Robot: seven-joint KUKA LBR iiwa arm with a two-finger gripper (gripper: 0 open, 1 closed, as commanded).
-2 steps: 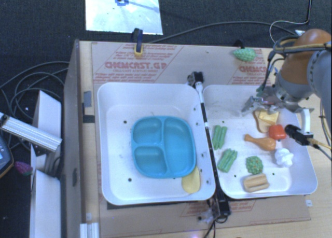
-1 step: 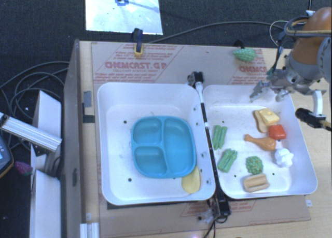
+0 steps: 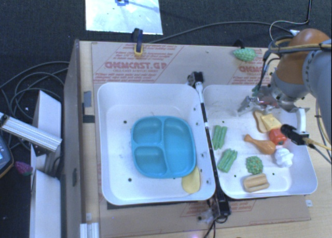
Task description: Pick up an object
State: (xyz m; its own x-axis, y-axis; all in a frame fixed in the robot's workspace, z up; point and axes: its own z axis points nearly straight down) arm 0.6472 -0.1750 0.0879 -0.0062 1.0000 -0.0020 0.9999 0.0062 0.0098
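blue tray (image 3: 163, 146) | white bins (image 3: 116, 97) | green broccoli (image 3: 254, 165) | orange drumstick (image 3: 260, 144)

Only readable thing I can spot is the red print on the clear sheet (image 3: 155, 58) covering the counter, looks like "CHEMCAST GP" repeated all over. The smaller lines under it are too blurry.

Bright, even overhead light, glare on the foil sheet (image 3: 123, 2), slightly soft focus throughout
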